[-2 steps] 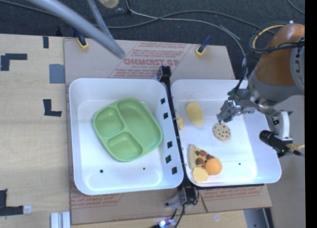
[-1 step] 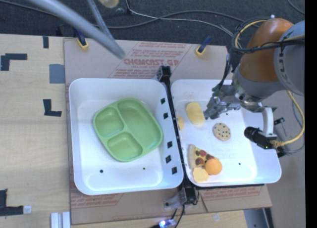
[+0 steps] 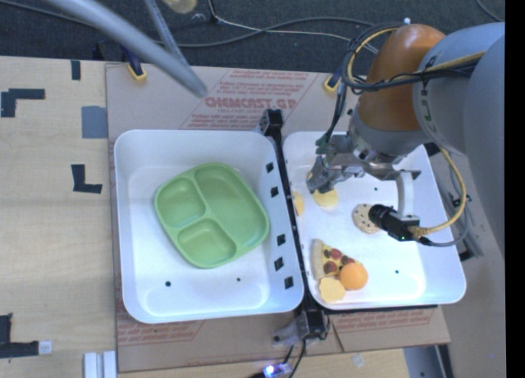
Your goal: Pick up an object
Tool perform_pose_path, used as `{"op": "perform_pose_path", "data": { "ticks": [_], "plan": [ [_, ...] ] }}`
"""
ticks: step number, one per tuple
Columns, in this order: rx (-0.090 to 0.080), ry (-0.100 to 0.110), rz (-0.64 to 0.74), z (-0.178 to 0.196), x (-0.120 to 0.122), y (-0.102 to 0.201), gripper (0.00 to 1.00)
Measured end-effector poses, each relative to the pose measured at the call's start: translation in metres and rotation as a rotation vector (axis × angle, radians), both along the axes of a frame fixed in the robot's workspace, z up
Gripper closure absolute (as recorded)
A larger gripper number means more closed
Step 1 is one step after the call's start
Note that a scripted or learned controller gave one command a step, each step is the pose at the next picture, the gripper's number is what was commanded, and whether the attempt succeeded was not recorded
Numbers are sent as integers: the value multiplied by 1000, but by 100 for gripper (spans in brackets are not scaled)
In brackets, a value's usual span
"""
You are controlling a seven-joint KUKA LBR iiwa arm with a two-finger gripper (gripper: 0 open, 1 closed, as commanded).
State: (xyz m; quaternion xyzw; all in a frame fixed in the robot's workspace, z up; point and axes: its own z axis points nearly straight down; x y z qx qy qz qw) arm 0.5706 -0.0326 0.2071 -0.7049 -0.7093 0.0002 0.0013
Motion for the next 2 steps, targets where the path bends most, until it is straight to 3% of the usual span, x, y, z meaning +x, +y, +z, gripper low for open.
{"op": "perform_pose_path", "data": {
  "ticks": [2],
  "plan": [
    [1, -2, 2, 4, 16, 116, 100]
  ]
}}
